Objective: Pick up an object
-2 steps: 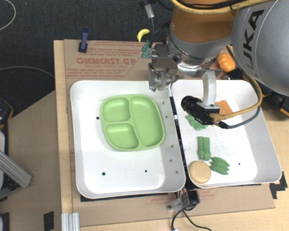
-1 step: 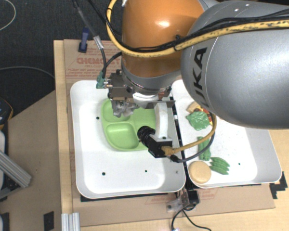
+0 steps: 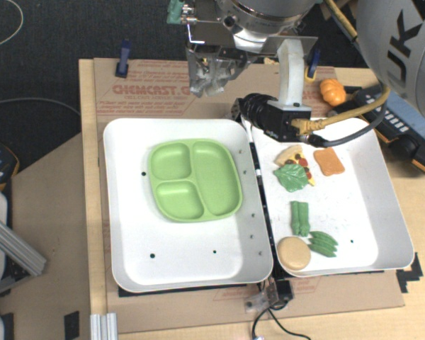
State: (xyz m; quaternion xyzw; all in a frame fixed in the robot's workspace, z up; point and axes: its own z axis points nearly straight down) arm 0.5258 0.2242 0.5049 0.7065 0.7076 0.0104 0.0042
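Observation:
My gripper [image 3: 211, 76] hangs high over the cardboard just beyond the far edge of the left bin [image 3: 122, 211], and I see nothing in it. The right bin [image 3: 382, 211] holds several toy foods. A pizza slice [image 3: 296, 155] and an orange toast piece [image 3: 329, 161] lie at the far end. A green leafy piece [image 3: 291, 178] sits below the pizza. Nearer the front lie a green bean pod [image 3: 299, 217], a pea pod [image 3: 324, 244] and a tan round bun [image 3: 295, 253]. A light green divided plate [image 3: 195, 180] lies in the left bin.
A small orange gourd [image 3: 332, 91] rests outside the bins at the back right. Black cables [image 3: 269, 119] and a yellow-tipped hose cross the far corner of the right bin. Blue clamps [image 3: 122, 59] hold the cardboard's back edge.

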